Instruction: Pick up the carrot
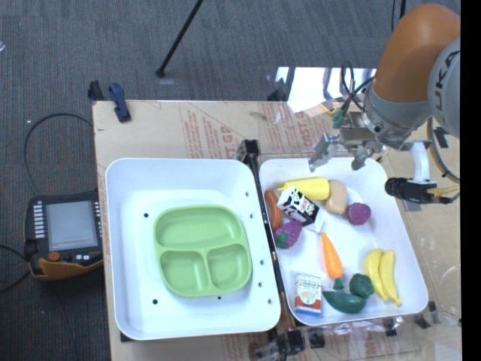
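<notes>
Claw (pixel 346 153): open, gripping nothing, above far edge of right bin (pixel 398 224) | carrot (pixel 331 255): lying mid-bin, nearer than claw, beside bananas (pixel 382 275)

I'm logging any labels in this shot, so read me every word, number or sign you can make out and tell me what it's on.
"KU", reading downward: on the grey arm, cut off at the edge.
Red print on the cardboard bench top: upside down, too blurred to read.
Small carton near the carrot: label too small to read.
Black-and-white carton: cow pattern, no readable words.
Pendant on the floor: screen unreadable.
</notes>
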You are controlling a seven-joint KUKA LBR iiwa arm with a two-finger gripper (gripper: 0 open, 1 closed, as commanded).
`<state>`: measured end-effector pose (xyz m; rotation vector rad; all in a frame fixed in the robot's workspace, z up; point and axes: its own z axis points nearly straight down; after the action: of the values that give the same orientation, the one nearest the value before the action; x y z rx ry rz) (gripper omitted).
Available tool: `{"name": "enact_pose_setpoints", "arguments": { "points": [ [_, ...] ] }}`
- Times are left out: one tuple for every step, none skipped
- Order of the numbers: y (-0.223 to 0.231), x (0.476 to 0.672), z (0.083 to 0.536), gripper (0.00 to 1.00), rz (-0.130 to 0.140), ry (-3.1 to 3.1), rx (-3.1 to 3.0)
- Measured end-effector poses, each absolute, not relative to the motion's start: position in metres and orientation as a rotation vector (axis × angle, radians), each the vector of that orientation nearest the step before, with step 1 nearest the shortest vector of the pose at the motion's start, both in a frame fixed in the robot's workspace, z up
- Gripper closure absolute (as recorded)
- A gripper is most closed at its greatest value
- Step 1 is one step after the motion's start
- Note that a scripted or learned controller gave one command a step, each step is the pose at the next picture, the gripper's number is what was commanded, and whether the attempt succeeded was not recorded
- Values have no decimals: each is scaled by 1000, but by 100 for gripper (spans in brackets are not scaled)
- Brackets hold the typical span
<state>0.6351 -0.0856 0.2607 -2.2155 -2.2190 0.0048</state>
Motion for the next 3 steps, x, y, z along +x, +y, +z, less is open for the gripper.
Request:
{"name": "enact_pose_setpoints", "arguments": {
  "points": [
    [-137, 619, 128, 0, -4, -2139, -2307],
    [-131, 586, 85, 0, -1, -2521, -1870],
    [-94, 538, 86, 0, 4, -2661, -1668]
  ]
}}
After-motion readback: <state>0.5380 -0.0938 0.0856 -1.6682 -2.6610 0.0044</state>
